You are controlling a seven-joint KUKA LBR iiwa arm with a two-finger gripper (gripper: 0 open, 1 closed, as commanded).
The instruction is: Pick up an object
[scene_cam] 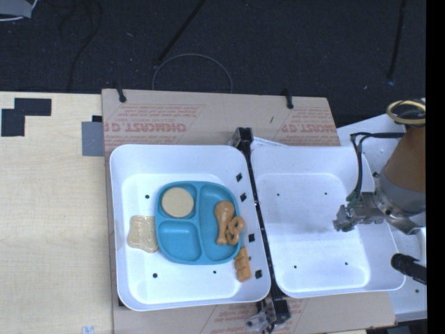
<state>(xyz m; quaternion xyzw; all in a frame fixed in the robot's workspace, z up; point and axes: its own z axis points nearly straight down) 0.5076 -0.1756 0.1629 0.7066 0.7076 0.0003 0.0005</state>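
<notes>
We counted two white bins, shallow, smooth plastic with rounded corners, set side by side on a sheet of printed brown cardboard (pixel 208 120). The left bin (pixel 132 165) held everything loose; the right bin (pixel 306 270) showed a bare floor marked by a few small dark dots.

In the left bin we logged one blue tray (pixel 182 245), glossy plastic with rounded edges, divided into three compartments. Its far-left compartment held one round tan disc (pixel 176 202), flat and matte. Its right compartment held one tan twisted piece (pixel 229 222), knobbly and pretzel-like. The near-left compartment held nothing we could make out.

Outside the tray we logged two more items. One pale beige slab (pixel 142 233), lumpy-edged and roughly rectangular, lay on the bin floor touching the tray's left rim. One small orange-brown chunk (pixel 242 264), rough in texture, lay just beside the tray's near-right corner, close to the divider between the bins.

One gripper (pixel 345 219), dark grey metal, hung over the right bin near its right wall, well apart from all four items. We could not tell how its fingers stood, and we saw nothing held between them. One arm (pixel 410 165) entered from the right, with a coiled cable (pixel 407 111) above it.

The bench (pixel 49 221) to the left was pale wood grain.
</notes>
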